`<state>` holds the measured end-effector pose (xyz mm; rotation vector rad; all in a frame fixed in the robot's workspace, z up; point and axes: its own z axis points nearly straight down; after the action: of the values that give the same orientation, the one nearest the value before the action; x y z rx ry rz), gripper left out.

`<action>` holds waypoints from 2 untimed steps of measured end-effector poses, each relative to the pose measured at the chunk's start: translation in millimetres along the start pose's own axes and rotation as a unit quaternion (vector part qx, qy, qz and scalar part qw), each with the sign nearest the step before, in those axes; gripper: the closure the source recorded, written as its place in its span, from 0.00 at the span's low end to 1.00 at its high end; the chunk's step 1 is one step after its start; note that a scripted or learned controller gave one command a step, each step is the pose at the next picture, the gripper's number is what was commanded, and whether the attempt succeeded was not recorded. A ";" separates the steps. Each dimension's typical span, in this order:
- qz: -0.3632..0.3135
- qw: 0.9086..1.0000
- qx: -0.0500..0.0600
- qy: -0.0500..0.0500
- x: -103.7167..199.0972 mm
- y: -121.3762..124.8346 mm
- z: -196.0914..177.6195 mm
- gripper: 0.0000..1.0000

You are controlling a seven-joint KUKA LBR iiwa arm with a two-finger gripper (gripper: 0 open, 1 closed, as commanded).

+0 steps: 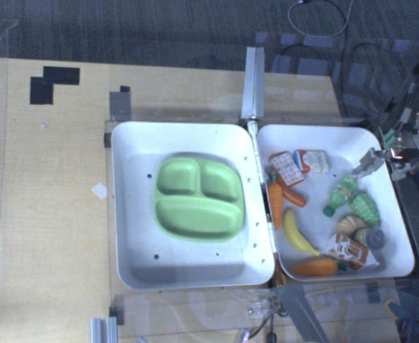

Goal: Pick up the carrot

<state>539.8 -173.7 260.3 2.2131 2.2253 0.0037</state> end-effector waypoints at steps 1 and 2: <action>0.044 0.999 -0.002 -0.001 -24.1 19.8 -56.8 0.00; -0.080 0.997 0.000 0.000 49.4 -6.6 51.8 0.00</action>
<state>533.1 -124.4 208.4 2.0267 2.3961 0.0036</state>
